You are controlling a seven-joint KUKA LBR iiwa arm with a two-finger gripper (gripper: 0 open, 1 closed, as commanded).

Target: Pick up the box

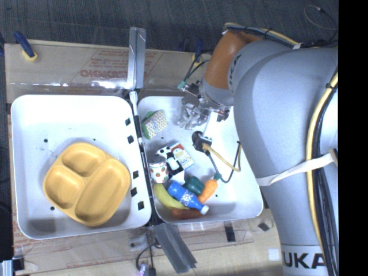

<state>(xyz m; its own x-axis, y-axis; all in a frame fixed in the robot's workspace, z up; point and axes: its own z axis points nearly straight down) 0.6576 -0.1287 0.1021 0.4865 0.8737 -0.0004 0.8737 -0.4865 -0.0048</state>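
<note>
The box (175, 156) is a small carton with a black-and-white cow print and a red side. It lies tilted in the middle of the right bin (244, 197), among other items. My gripper (192, 115) hangs over the far part of that bin, beyond the box and a little to its right, and apart from it. I see nothing held in it. A black cable (214, 160) loops down from the wrist just right of the box.
A green-white speckled block (154, 123) lies left of the gripper. Near the box lie a small can (158, 170), a banana (165, 198), a blue bottle (187, 195), a carrot (208, 190) and a dark green item (194, 183). The left bin (34, 117) holds a yellow divided plate (86, 183).
</note>
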